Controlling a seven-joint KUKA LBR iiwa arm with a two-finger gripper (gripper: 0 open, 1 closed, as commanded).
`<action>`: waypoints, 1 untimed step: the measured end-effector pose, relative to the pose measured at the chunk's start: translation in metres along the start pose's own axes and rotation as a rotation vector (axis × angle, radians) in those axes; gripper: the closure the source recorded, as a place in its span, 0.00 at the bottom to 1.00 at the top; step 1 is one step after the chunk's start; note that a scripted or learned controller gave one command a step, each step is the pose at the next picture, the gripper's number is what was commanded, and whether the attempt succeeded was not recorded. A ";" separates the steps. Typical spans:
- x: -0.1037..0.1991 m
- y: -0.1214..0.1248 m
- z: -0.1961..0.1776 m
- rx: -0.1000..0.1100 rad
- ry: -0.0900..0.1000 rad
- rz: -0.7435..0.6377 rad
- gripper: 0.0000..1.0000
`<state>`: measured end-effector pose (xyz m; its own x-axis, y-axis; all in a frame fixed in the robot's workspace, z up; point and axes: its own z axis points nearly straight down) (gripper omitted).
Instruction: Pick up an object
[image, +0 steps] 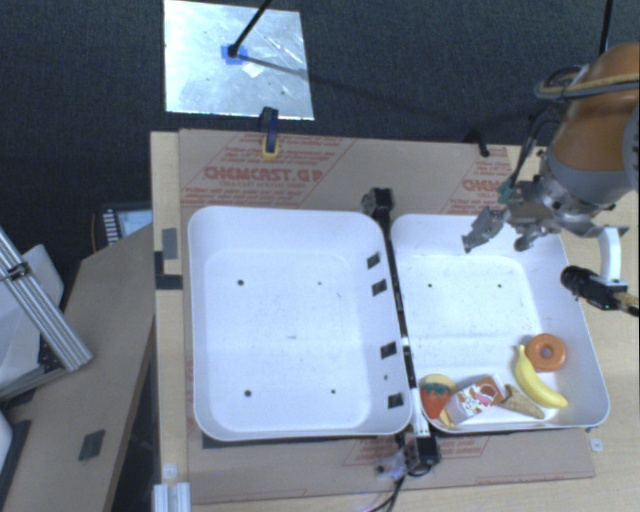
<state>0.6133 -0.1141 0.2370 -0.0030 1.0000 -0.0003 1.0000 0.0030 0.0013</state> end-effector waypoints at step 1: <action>-0.061 -0.020 -0.054 -0.005 -0.003 0.006 0.00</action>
